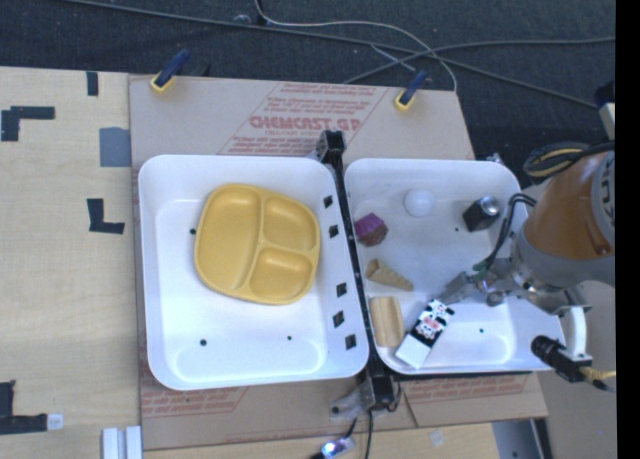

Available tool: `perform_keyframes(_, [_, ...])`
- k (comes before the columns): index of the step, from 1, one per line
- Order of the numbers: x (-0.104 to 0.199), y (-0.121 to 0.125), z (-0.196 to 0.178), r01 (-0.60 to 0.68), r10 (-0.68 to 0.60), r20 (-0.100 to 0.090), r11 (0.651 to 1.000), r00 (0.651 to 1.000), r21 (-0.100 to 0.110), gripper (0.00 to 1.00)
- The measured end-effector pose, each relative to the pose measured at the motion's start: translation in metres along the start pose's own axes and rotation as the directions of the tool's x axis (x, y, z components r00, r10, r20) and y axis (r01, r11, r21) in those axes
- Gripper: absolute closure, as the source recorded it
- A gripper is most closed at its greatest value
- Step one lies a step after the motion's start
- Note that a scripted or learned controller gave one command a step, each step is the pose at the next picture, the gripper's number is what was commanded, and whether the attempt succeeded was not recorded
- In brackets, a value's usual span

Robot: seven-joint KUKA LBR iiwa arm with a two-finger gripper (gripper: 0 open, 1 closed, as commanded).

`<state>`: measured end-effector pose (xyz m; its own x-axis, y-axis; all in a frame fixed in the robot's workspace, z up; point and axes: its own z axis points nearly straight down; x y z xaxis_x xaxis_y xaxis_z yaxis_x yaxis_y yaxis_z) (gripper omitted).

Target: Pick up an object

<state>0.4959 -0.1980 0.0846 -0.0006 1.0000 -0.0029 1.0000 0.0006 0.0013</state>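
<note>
The grey arm with its orange band [570, 222] is cut off at the right of the frame, and its bulk hides part of the right white bin's [440, 175] far wall. The gripper [470, 285] at centre right is too small and blurred to read its fingers. The black-and-white patterned box [427, 329] at lower right carries markings too small to make out.

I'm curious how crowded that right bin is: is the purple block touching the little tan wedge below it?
Apart. The camera view shows a strip of bare white bin floor between the purple block and the tan wedge in the right bin.
</note>
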Motion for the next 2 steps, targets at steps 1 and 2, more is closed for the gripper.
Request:
perform_keyframes(1, [0.000, 0.001, -0.013, 0.001, -0.001, 0.001, 1.000, 1.000, -0.002, 1.00])
perform_keyframes(2, [0.004, 0.005, -0.056, 0.002, -0.002, -0.003, 1.000, 1.000, -0.001, 1.00])
